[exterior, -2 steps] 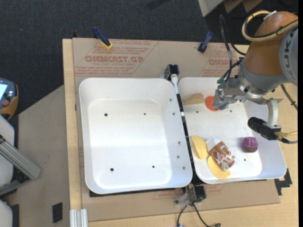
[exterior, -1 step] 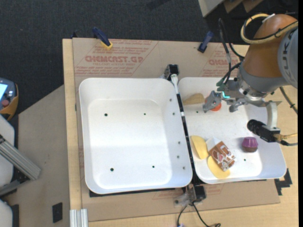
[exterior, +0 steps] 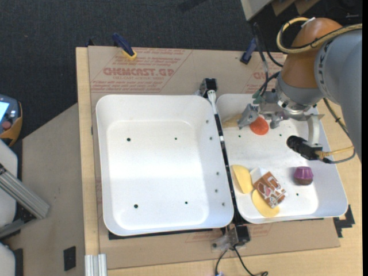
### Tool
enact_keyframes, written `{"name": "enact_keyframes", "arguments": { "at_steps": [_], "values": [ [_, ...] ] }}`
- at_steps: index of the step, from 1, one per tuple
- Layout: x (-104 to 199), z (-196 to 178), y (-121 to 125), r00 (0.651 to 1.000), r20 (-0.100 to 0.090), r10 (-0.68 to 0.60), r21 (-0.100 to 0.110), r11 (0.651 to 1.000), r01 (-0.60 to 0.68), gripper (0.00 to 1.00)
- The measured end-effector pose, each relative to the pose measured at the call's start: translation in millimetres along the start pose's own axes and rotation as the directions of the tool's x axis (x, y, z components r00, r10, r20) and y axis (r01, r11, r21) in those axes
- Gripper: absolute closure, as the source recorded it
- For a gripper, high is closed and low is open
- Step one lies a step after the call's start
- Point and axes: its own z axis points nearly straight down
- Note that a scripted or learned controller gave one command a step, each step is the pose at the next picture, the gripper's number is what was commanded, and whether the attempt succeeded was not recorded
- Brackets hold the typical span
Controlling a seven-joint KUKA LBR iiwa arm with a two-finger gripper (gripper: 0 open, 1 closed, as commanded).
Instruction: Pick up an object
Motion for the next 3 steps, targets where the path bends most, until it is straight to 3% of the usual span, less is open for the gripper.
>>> {"name": "enact_keyframes", "arguments": {
  "at_steps": [1, 2, 3],
  "values": [
    [-13, 47, 13, 1.000, -0.001, 0.002, 0.004, 1.000, -0.002, 0.00],
    [-6, 45, 21, 1.000, -0.001, 0.001, 0.001, 1.000, -0.001, 0.00],
    [-6, 33, 22, 1.000, 0.002, 0.000, -0.003, 1.000, 0.000, 1.00]
  ]
}}
